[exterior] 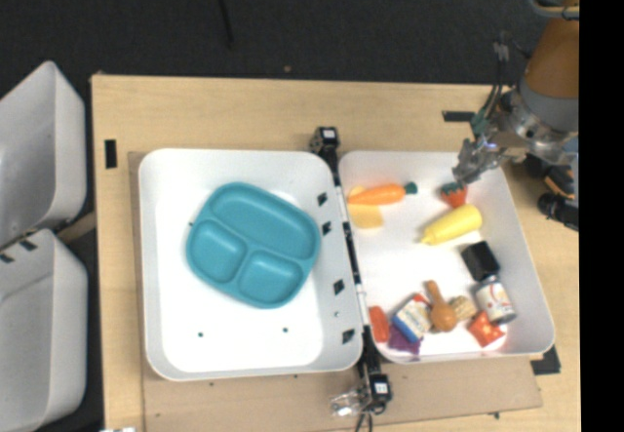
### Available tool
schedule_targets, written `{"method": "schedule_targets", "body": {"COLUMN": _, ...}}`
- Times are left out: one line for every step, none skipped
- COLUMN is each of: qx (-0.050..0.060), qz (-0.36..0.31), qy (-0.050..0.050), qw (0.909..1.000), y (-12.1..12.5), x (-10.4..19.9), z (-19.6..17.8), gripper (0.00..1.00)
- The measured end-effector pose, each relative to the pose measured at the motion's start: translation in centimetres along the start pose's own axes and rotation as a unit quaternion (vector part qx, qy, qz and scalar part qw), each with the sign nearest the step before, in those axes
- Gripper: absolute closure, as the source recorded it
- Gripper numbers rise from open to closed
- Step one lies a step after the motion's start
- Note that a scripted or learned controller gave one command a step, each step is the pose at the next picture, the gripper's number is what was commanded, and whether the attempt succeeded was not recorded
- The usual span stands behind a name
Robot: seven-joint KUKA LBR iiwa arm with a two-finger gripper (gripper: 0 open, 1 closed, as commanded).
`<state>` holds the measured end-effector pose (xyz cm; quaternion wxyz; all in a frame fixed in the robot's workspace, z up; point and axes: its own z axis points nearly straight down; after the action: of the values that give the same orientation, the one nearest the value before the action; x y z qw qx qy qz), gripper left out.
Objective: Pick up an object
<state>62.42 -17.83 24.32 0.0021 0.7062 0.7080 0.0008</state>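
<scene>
- The gripper (475, 159) hangs over the far right corner of the right bin (522, 235), reaching in from the right.
- A small red-orange piece (453, 194) lies just under and beside the gripper tip; touching or apart cannot be told.
- How wide the pincer stands cannot be told: its metal parts blur together.
- A smooth yellow corn-like toy (451, 225) lies near, just on the near side of the red-orange piece.
- An orange carrot (378, 194) with a green end lies at the bin's far left, touching a pale yellow block (367, 216).
- A black block (480, 258) sits right of centre.
- The near pile is hard to make out: a small can (496, 301), a brown figure (441, 307), and red, blue and white packets (408, 320) crowd together.
- The left bin (166, 323) holds a teal plastic plate (253, 245) with three compartments, rounded corners.
- The arm (553, 79) is cut off at the right edge.
</scene>
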Motion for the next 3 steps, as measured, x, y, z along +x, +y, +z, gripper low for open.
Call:
{"method": "schedule_targets", "body": {"qx": 0.001, "qz": -0.002, "qy": 0.001, "qw": 1.0, "y": 1.4, "x": 5.8, "z": -0.6, "gripper": 1.0}}
{"method": "schedule_targets", "body": {"qx": 0.002, "qz": -0.001, "qy": 0.001, "qw": 1.0, "y": 1.6, "x": 9.4, "z": 0.0, "gripper": 1.0}}
{"method": "schedule_targets", "body": {"qx": 0.002, "qz": 0.0, "qy": -0.001, "qw": 1.0, "y": 3.2, "x": 8.7, "z": 1.0, "gripper": 1.0}}
